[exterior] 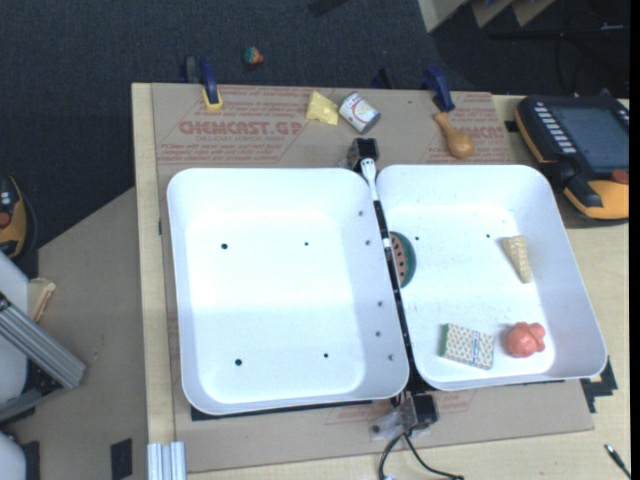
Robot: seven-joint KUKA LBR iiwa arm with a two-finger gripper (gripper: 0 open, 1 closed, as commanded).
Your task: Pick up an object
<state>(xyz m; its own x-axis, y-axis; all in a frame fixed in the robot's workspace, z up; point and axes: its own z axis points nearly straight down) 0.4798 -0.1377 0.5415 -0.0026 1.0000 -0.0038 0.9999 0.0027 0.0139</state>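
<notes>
The right bin [560, 228] holds several small objects. A red, tomato-like toy [523, 339] lies near its front right corner. A patterned rectangular sponge-like block [468, 346] sits just left of it. A beige cone-shaped piece [517, 257] rests toward the right wall. A round dark green and red object [401, 259] lies against the left wall by the divider. Neither the arm nor the gripper appears in the camera view.
The left bin [200, 198] stands beside the right one. Behind the bins on the board lie a yellow wedge [322, 109], a small white box [359, 112] and a wooden-looking spoon-shaped piece [455, 138]. A black and orange pendant [585, 148] sits at the far right.
</notes>
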